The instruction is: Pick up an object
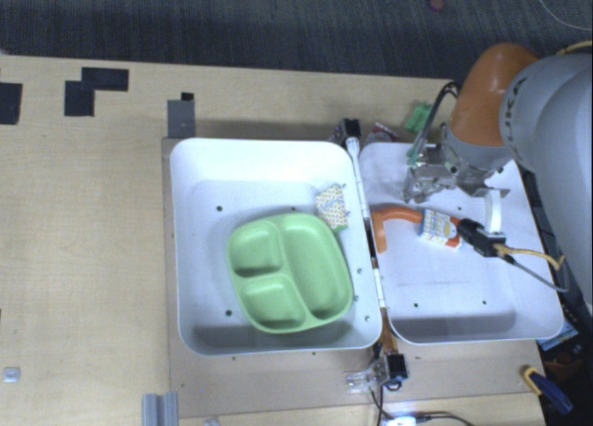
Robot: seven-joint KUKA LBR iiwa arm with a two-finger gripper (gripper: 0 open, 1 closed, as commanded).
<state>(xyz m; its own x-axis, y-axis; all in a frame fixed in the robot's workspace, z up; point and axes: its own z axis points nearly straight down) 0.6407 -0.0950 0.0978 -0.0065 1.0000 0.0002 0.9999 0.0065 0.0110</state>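
Green plate [290,271] in left bin [190,230]; gripper [422,180] over right bin [463,313], opening indiscernible, arm hiding part.

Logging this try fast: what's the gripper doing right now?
Gripper: above the right bin, near the orange object; whether it is open or shut cannot be told.

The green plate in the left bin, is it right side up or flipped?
Right side up: the green plate shows its three hollow compartments facing the camera.
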